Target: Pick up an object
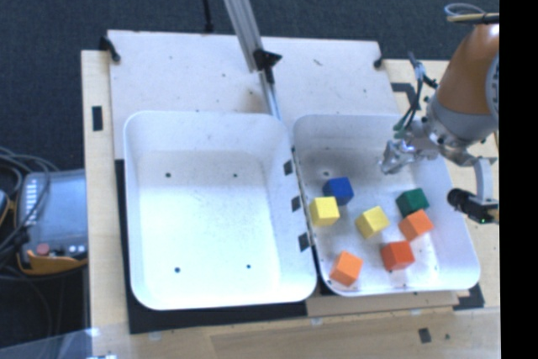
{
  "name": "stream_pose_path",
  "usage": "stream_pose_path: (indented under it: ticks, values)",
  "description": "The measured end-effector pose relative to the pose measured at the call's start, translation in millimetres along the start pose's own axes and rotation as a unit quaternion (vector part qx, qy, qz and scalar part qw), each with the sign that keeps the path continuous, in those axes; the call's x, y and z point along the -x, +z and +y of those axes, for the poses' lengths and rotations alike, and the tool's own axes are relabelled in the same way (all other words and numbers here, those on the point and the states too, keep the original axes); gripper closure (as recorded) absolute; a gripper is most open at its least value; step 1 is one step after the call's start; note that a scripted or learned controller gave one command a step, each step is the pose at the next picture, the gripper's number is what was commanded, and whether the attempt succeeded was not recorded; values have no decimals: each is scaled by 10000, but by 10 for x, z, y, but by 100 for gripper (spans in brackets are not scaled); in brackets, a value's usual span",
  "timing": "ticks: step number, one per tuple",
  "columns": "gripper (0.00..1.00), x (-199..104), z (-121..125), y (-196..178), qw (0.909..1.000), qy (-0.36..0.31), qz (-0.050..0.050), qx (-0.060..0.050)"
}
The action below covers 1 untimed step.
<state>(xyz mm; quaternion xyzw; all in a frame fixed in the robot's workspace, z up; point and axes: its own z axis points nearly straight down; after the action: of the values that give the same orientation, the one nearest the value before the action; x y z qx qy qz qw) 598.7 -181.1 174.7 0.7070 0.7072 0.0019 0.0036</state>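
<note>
The grey arm with its orange band (467, 71) reaches in from the right, and its two-finger metal gripper (396, 157) hangs over the upper part of the right shallow white plastic bin (458, 265), near that bin's back rim; whether it is parted or closed cannot be told from this slant, and nothing shows clamped in it. All the small cubes lie in this right bin, below the gripper. A blue cube (339, 189) sits just above a yellow cube (324, 210) close to the bin's left wall. A second yellow cube (371, 221) lies near the middle. A dark green cube (412, 201) touches an orange cube (416, 224) toward the right wall, with a red-orange cube (397, 255) just below them. Another orange cube (346, 267) rests near the front-left corner. Bare floor shows between the gripper and the blue cube. The left shallow white bin (139, 139) lies beside, rims nearly touching.
</note>
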Motion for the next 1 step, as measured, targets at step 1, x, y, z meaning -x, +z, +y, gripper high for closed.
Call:
stream_pose_path:
  ticks: [1]
  values:
    - [100,80,88,-600,10000,-11,-4,2]
